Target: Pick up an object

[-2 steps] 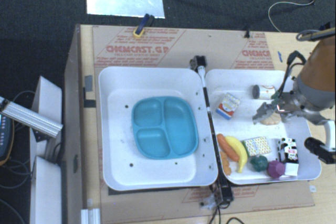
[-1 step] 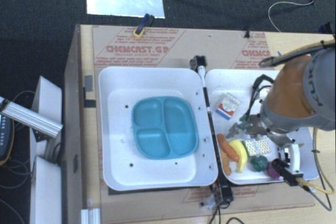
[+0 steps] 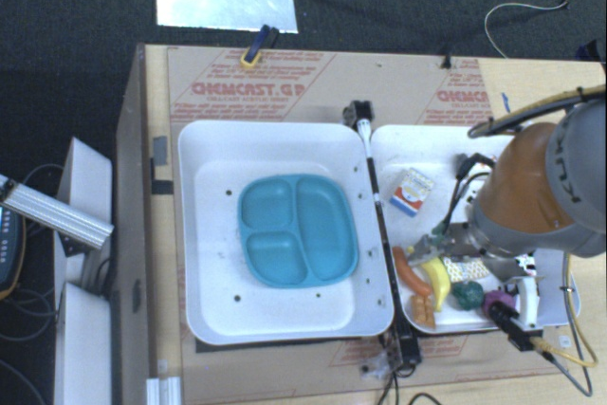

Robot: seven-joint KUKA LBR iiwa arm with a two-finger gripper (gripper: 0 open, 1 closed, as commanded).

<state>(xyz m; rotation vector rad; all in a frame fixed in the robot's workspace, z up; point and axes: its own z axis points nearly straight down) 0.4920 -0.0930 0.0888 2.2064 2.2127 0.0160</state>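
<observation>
A bench (image 3: pixel 285 76) topped with printed cardboard stands on dark carpet. Its left bin (image 3: pixel 204 156) holds a blue divided plate (image 3: pixel 297 230). In the right bin (image 3: pixel 417 147), a small white carton (image 3: pixel 411 192) lies near the middle; a carrot (image 3: pixel 411 272), banana (image 3: pixel 436 280) and green toy (image 3: pixel 467 295) crowd the front edge beneath the arm (image 3: pixel 531 190).

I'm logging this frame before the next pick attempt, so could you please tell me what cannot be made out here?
- Gripper: the arm's wrist covers it from above, so its finger state is unreadable.
- Right bin: its right half lies under the arm; anything there is hidden.
- Small box: print too small to read.
- Purple object and dark green object: partly covered by the wrist, so their shapes are unclear.
</observation>
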